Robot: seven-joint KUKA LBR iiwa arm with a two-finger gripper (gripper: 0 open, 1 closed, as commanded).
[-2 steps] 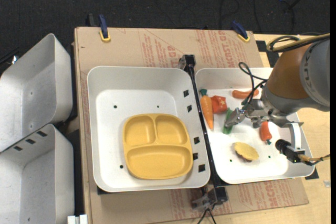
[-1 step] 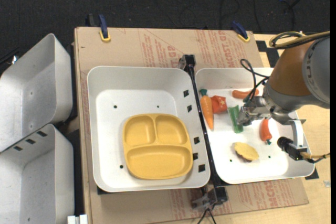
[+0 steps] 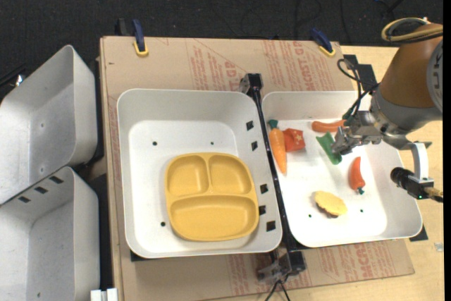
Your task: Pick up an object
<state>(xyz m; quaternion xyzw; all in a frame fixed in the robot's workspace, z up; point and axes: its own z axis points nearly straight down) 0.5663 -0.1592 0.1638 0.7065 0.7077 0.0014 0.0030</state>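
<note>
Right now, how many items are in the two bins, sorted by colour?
Yellow: 2, the divided plate in the left bin and a small yellow piece in the right bin.
Orange: 2, the carrot and an orange piece.
Red: 2, the chili and a red piece.
Green: 1, a green piece beside the gripper.
Total: 7

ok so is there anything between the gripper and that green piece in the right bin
Nothing visible stands between them. The gripper sits right at the green piece in the right bin. The sausage lies just above it and the red chili just below to the right, both beside the approach, not in it.
</note>
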